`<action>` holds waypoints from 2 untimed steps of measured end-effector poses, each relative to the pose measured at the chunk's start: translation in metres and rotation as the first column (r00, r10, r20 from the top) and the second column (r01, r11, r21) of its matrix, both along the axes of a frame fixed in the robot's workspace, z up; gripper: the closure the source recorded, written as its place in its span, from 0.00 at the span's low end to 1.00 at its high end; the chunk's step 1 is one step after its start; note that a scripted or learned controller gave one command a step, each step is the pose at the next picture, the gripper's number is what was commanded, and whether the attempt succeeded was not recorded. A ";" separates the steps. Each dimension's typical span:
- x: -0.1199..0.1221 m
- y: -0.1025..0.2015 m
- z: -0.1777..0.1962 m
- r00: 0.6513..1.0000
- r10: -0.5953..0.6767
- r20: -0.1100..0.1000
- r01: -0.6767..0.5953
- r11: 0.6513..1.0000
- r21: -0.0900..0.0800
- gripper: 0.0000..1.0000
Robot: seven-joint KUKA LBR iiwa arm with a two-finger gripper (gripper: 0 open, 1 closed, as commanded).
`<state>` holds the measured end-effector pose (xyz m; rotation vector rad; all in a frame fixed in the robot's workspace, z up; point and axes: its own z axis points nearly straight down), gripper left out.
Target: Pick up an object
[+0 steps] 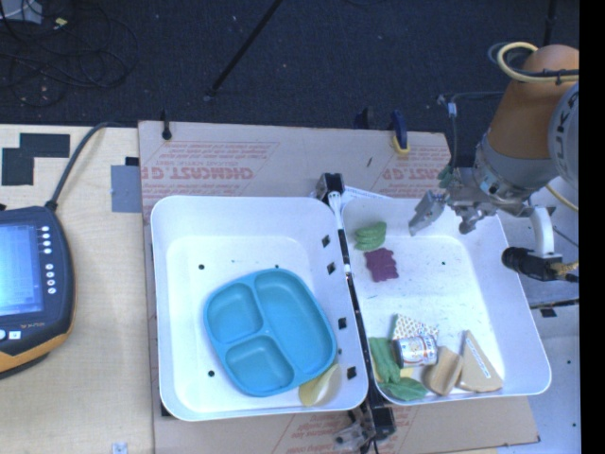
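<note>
My gripper [446, 218] hangs over the back edge of the right bin [529, 334], its two fingers [422, 218] spread apart and open, nothing between them. A green lump [371, 235] and a purple lump [382, 264] lie in the bin's back left part, to the left of the gripper and a little nearer the front. At the bin's front sit a small can [416, 351], a patterned packet [412, 327], green pieces [389, 369], a tan block [441, 377] and a beige wedge [478, 365].
The left bin [180, 244] holds a blue divided plate [269, 332] with a yellowish piece [321, 387] at its front right corner. A divider [342, 272] separates the bins. A teach pendant [28, 282] lies on the bench at far left.
</note>
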<state>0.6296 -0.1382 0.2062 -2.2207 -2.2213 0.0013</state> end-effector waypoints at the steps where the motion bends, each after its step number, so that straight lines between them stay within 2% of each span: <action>1: -0.016 0.029 -0.076 1.000 0.001 -0.005 -0.001 1.000 0.002 0.00; 2: 0.003 0.056 -0.120 1.000 0.002 -0.003 -0.002 1.000 0.001 0.00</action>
